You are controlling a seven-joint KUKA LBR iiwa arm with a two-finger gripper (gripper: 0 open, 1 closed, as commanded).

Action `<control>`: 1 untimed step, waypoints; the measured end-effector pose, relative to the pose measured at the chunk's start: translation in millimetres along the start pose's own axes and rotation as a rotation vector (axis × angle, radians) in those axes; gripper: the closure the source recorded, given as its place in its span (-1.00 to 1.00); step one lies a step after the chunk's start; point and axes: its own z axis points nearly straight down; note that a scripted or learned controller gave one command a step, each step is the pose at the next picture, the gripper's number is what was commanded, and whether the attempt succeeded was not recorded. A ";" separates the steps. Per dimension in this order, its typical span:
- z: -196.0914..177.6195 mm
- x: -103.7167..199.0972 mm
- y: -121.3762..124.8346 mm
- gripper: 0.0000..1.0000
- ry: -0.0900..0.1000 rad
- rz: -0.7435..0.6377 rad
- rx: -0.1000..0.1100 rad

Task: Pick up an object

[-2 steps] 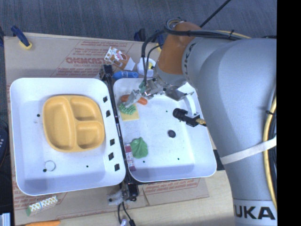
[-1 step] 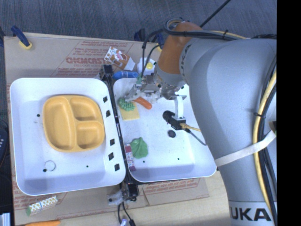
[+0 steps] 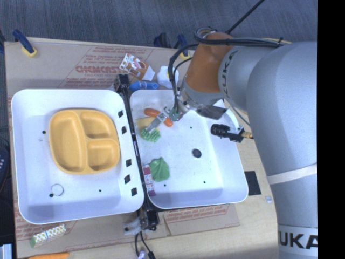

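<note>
Over the far left part of the right-hand shallow white plastic bin hangs the end effector, its tips low among small items; whether it is open or closed cannot be told. Just beside it lie a small orange carrot-shaped toy and a green bristly brush-like toy. Nearer, by the bin's left wall, sits a green leaf-shaped soft toy. To the left, the second white bin holds a yellow three-compartment plastic plate.
</note>
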 end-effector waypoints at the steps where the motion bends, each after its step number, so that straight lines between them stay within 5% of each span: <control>1: 5.7 4.6 15.9 -1.00 0.006 0.131 0.010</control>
